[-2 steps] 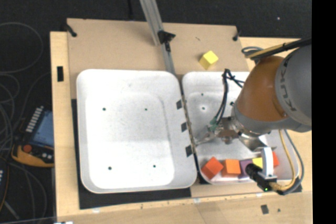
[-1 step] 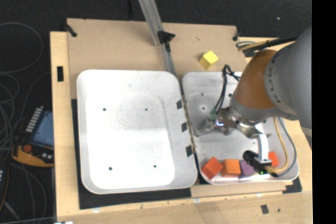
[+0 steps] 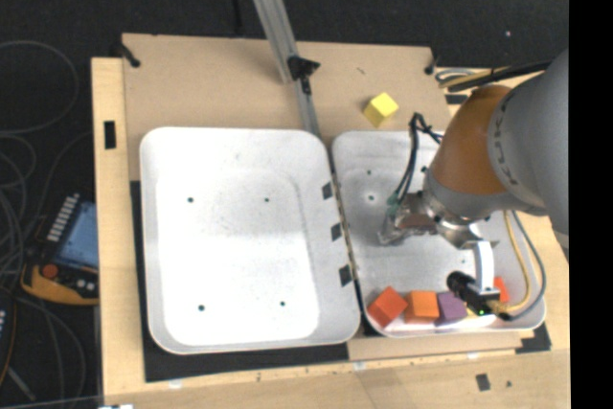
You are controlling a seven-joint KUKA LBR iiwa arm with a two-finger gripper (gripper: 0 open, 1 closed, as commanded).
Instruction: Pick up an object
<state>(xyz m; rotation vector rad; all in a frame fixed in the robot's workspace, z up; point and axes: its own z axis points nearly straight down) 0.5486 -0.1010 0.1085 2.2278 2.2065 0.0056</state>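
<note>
End effector [image 3: 395, 230] over right bin [image 3: 369, 170], grip state unclear | blocks [image 3: 419, 306] at bin's near wall | risk: descent misses blocks, grabs nothing

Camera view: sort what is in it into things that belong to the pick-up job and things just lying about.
Job:
- orange block, second orange block and purple block, in the right bin
- pincer, low over that bin

Lying about:
- yellow block, on the board beyond the bins
- left bin
- handheld controller, left of the bench
</note>
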